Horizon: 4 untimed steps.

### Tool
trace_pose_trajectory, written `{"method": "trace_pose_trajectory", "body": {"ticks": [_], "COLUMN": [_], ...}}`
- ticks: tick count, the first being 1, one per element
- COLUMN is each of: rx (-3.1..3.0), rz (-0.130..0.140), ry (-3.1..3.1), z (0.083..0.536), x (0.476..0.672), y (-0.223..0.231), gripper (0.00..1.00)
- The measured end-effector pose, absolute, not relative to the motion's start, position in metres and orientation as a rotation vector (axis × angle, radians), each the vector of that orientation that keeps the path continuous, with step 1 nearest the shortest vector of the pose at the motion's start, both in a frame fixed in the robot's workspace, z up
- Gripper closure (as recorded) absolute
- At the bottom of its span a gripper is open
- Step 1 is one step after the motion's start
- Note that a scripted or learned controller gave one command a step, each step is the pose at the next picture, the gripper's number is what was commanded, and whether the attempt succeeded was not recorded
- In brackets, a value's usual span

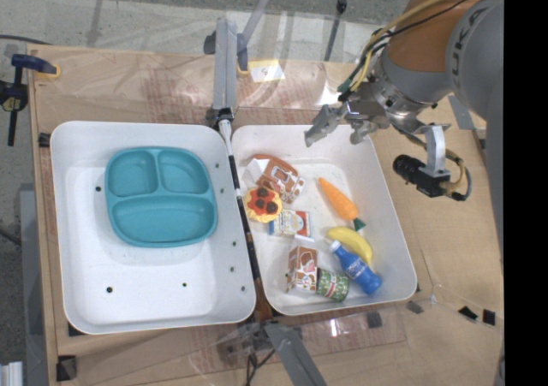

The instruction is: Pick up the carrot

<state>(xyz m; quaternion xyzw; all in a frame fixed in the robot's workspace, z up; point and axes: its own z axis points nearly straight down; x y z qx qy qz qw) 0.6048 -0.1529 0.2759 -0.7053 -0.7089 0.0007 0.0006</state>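
Carrot (338, 198) lies in the right bin (390, 204), below the spread, empty gripper (340, 131)

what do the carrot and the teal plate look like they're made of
Carrot: likely moulded toy plastic, uniformly orange and smooth, with a small green tip. Teal plate: probably matte plastic, one flat colour with rounded moulded compartments.

Arm: your grey arm enters from the right, orange band above the wrist, cables looped alongside. End effector (344, 129): raised, tilted down and leftward, its two fingers (320, 129) spread apart with nothing between them.
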Motion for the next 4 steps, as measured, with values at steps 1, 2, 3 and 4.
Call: {"method": "trace_pose_trajectory", "body": {"ticks": [1, 2, 3, 4], "rx": [-2.175, -2.037, -1.733, -1.734], "rz": [0.004, 0.003, 0.002, 0.004], "ry": [-2.267, -2.39, -2.618, -2.621], "z": [0.231, 0.124, 0.087, 0.099], "x": [0.572, 0.583, 0.573, 0.573], "y": [-0.261, -0.26, -0.26, -0.262], "gripper": [0.0, 0.0, 0.0, 1.0]}}
